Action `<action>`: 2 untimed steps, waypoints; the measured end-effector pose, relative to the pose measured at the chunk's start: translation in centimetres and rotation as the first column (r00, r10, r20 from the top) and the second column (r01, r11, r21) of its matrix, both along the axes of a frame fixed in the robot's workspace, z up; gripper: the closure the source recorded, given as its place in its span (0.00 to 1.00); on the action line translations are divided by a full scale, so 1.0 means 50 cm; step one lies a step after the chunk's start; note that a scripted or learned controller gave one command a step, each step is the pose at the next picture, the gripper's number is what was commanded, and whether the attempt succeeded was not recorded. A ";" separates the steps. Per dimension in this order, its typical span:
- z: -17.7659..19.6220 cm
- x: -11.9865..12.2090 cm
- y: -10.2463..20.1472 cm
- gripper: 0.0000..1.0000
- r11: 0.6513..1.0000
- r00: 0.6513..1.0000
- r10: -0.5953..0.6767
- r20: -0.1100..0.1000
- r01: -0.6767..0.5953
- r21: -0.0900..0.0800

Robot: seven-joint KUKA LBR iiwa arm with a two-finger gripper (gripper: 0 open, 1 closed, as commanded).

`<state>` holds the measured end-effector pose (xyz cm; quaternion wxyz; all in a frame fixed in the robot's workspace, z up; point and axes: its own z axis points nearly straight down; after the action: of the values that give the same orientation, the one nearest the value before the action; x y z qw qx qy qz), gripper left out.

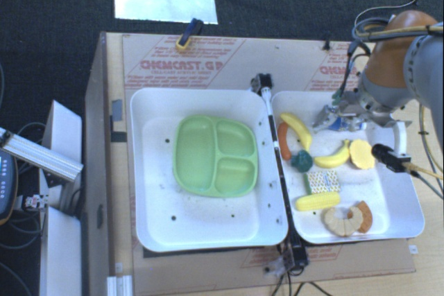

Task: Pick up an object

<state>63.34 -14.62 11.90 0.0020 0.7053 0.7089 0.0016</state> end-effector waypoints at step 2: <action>-0.070 -0.153 -0.004 0.00 1.000 1.000 -0.004 -0.005 0.004 0.001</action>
<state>55.71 -14.82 8.37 -0.0003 0.7067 0.7075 0.0001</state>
